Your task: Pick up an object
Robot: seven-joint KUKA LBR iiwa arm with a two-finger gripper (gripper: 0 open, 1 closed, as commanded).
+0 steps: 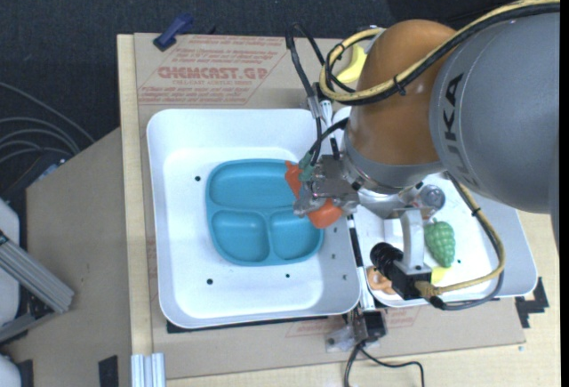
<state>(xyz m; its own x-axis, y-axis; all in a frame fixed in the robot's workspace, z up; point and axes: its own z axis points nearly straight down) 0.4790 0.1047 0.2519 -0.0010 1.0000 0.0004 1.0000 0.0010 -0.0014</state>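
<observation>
Shows the gripper (309, 194) low in the left bin (169, 198), at the right rim of the blue divided tray (253, 216), jaws apart and clamped on nothing. Looks like the approach for a grasp on that rim. Best to straddle the thin wall squarely, one side in the compartment and one outside, then sink fully before closing (a shallow bite on slick plastic probably slips). Worth lifting slowly, since a tray held by one edge tends to tilt. No need to disturb the green knobbly object (439, 241) in the right bin (511, 252).

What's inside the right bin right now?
A green knobbly thing and a peach bit at the near edge show; the arm covers most of the right bin.
</observation>
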